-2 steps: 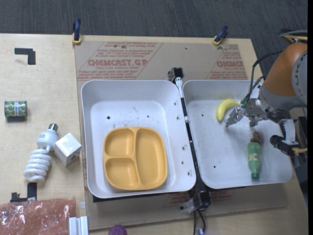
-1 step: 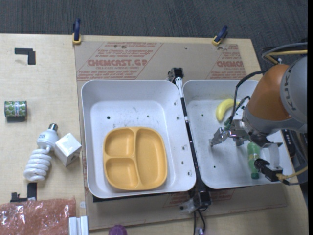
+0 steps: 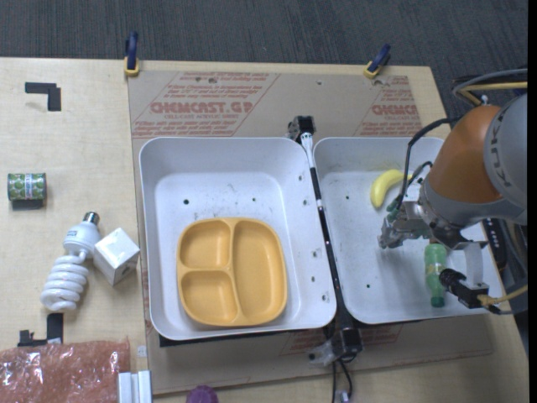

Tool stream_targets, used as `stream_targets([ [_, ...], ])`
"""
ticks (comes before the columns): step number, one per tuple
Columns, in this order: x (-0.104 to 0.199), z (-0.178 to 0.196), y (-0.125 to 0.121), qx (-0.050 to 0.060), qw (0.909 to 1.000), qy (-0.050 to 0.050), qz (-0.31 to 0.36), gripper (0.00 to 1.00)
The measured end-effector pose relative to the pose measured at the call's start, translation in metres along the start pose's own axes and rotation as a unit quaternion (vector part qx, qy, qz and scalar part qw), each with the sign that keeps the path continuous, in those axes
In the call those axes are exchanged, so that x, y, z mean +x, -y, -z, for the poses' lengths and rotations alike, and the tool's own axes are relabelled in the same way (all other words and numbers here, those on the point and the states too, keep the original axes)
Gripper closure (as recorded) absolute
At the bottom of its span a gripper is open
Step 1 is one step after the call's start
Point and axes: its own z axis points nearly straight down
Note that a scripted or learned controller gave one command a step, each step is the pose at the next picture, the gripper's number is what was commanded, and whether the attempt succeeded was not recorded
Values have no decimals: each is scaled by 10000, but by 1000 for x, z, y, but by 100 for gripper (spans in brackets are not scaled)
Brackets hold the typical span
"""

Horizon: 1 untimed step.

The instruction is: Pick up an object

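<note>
Low in camera view you've got the green plastic bottle (image 3: 434,272) lying in the right white bin (image 3: 362,300), w/ the curved yellow banana (image 3: 385,186) farther back. Tool (image 3: 393,232) sits btwn them over bin floor; can't tell its state. Nothing lifted yet, so the pick's still to do.

Bright even overhead light, soft shadows, sharp

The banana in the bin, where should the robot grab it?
Probably across the middle of the banana, coming straight down from above. It lies flat on the right bin floor, curved and narrow there, so the gripper fingers could close on either side. The arm partly hides one end.
</note>
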Motion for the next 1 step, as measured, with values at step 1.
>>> stream_targets([
  [1,-101,-10,-54,7,10000,2,18,100],
])
